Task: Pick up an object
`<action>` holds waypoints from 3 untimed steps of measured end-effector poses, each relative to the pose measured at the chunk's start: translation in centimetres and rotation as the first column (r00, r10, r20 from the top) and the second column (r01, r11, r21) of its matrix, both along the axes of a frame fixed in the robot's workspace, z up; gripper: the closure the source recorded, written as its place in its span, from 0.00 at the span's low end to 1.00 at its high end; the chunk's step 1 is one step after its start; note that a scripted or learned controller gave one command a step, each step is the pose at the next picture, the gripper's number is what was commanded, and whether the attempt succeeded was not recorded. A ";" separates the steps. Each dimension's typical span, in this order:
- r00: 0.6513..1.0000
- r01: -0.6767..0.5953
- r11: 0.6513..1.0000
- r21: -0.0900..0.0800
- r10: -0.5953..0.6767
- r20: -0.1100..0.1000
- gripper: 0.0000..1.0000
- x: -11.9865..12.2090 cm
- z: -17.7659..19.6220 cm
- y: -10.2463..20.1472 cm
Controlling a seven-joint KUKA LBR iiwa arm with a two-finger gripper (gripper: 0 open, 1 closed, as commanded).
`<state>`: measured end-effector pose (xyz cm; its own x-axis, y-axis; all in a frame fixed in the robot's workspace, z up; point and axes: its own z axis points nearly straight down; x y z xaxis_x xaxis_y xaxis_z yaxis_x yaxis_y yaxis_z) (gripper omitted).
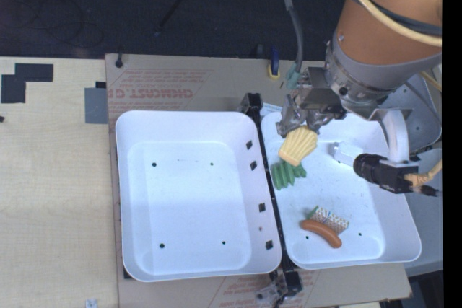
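My gripper (299, 128) hangs over the upper left part of the right bin (393, 245). Its fingers are shut on the top of a yellow ridged object (298, 148), which hangs below them. Just under that, a green bean-like piece (287, 174) lies on the bin floor near the left wall. An orange sausage (321, 233) lies near the front of the same bin, and a small speckled grey piece (331, 218) sits right behind it.
The left bin (188, 191) sits beside the right one, with a black divider strip (261, 184) between them. A black cylinder on a cable (381, 173) and a white bracket (345, 152) reach over the right bin's right side. The arm's large body (386, 25) fills the upper right.
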<state>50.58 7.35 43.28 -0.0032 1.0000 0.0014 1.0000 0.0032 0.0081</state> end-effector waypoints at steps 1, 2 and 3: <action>1.000 0.001 1.000 -0.003 -0.001 -0.016 1.00 -3.1 -3.8 1.2; 1.000 -0.004 1.000 0.001 0.004 -0.006 1.00 -3.0 2.1 7.8; 1.000 0.005 1.000 -0.002 -0.005 -0.006 1.00 -0.7 6.8 5.2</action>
